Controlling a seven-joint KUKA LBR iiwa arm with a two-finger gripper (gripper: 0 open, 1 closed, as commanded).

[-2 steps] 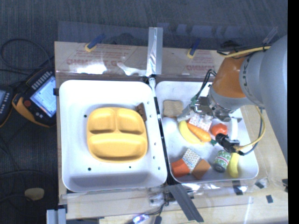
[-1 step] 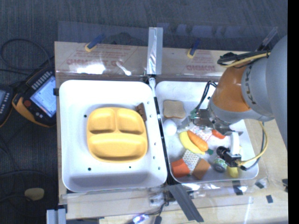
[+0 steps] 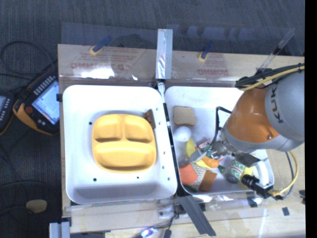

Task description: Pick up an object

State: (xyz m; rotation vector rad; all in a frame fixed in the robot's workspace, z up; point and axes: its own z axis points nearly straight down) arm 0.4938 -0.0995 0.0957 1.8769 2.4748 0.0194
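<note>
Two white bins are sitting side by side on the bench: the left bin (image 3: pixel 74 182) and the right bin (image 3: pixel 208 95). One yellow divided tray (image 3: pixel 124 143) is lying in the middle of the left bin, with bare white floor showing on all sides of it.

The right bin is holding a crowded heap against its near left wall: one tan sponge (image 3: pixel 184 115), one white ball (image 3: pixel 182 133) just below it, one yellow piece (image 3: pixel 190 146), one orange object (image 3: pixel 187 173), one brown block (image 3: pixel 208 181) and one green bottle (image 3: pixel 233 171). The far part of this bin is offering open floor.

One arm (image 3: pixel 257 118) is reaching in from the right, and its gripper (image 3: pixel 213 152) is hanging low over the heap, just beside the yellow piece. Whether it is spread or pressed together cannot be told from here.

The bench is standing on dark carpet; one handheld pendant (image 3: pixel 42 105) is lying on the floor to the left.
</note>
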